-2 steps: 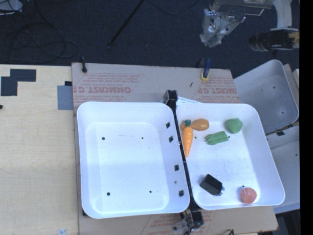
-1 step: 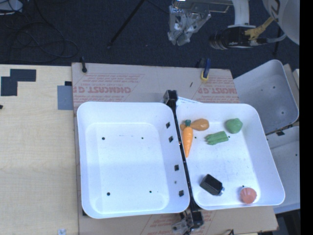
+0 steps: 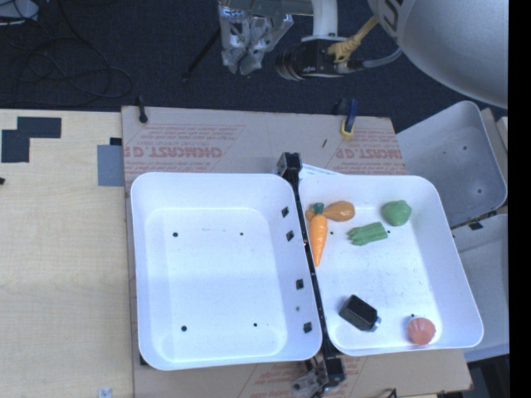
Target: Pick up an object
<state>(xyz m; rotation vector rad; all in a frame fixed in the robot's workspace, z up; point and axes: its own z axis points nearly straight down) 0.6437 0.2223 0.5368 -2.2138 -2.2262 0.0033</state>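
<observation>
White bins: two shallow trays side by side on the surface (image 3: 66,247), the left bin (image 3: 149,222) and the right bin (image 3: 448,255), their inner rims touching along a black clip strip.
Pincer: the pincer (image 3: 249,44) hangs at the top of the view, well above the bins and apart from every object; nothing sits between its fingers, and how wide they stand cannot be told.
Carrot: an orange toy carrot (image 3: 318,237) lies in the right bin against its left wall, green top pointing up the view.
Orange piece: an orange oval (image 3: 338,211) just beside the carrot's top.
Green items: a long green piece (image 3: 367,235) and a rounder green lump (image 3: 397,212) near the bin's far side.
Black block: a black block (image 3: 359,313) near the front.
Pink ball: a pinkish ball (image 3: 421,331) in the front right corner.
</observation>
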